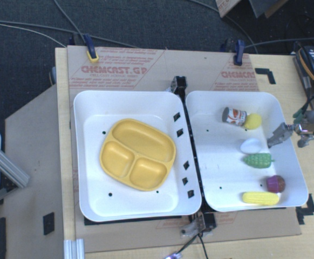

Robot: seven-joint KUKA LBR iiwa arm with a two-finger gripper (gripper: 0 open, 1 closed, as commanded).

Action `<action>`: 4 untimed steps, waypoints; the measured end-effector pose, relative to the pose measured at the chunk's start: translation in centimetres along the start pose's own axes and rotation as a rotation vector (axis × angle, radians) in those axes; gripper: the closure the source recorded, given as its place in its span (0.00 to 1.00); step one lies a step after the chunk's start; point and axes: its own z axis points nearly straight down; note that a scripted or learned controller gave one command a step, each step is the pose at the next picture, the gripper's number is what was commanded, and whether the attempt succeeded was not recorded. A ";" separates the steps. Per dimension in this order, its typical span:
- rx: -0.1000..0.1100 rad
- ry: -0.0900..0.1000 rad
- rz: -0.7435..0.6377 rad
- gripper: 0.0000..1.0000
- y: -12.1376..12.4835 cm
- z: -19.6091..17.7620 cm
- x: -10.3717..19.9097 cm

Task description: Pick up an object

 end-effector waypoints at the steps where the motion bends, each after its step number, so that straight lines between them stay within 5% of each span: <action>1: -0.013 -0.004 -0.004 0.00 0.3 -0.7 0.1; 4: -0.008 -0.001 -0.004 0.00 0.8 13.2 0.2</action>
